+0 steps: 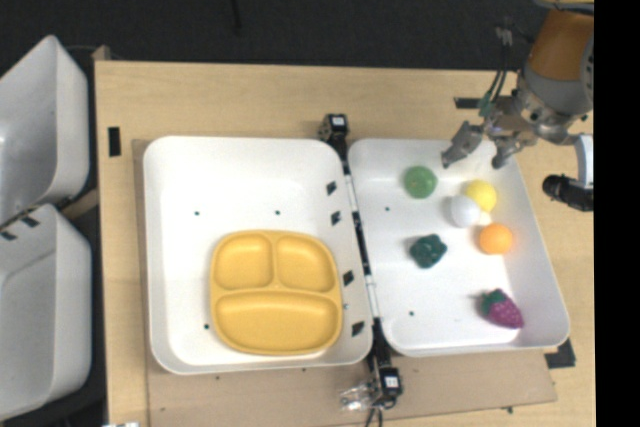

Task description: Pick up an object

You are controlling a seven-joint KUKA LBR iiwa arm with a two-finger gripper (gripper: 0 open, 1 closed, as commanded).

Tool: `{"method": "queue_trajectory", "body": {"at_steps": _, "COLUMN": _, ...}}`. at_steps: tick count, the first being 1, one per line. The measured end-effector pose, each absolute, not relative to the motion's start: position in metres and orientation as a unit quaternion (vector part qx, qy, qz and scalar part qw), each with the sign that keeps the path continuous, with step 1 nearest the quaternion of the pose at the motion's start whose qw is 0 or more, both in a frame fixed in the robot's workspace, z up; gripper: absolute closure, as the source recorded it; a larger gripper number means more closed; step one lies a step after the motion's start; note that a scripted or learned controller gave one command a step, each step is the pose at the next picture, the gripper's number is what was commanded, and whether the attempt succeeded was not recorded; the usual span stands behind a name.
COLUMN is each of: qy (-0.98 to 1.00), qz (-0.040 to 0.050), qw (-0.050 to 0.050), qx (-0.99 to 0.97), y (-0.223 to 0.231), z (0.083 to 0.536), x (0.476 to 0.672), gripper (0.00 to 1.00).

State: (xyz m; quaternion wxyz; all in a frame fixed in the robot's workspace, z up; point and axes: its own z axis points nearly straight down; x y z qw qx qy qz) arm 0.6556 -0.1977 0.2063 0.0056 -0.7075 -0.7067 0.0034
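White bin's far-right corner: open, empty pincer (481, 147) hovers.
Yellow ball (482, 195) touches white ball (463, 211); descending fingers could knock either aside, missing both.

Right bin: round green ball (420, 181) far end; yellow ball (483, 195) touching white ball (463, 211); orange ball (495, 238); dark-green lump (429, 251) mid; purple grape-like cluster (503, 309) near corner.

Both bins (180, 175) are white, the left one dotted with a few small black marks. The divided tray (275, 293) is yellow. The right bin (545, 285) holds a light green ball (420, 181), a yellow piece (483, 194), a white piece (463, 211), an orange ball (494, 238), a dark green piece (429, 250) and purple grapes (502, 309) with a green top. The bench (250, 100) is pale tan wood. The arm (560, 45) shows grey and orange.
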Motion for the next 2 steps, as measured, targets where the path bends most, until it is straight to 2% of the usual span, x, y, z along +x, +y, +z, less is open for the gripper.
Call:
{"method": "queue_trajectory", "body": {"at_steps": 1, "qy": -0.708, "qz": 0.001, "qw": 0.001, "qx": -0.706, "y": -0.197, "z": 0.213, "x": 0.658, "gripper": 0.0}}
{"method": "queue_trajectory", "body": {"at_steps": 2, "qy": -0.709, "qz": 0.0028, "qw": 0.003, "qx": -0.706, "y": -0.192, "z": 0.149, "x": 0.659, "gripper": 0.0}}
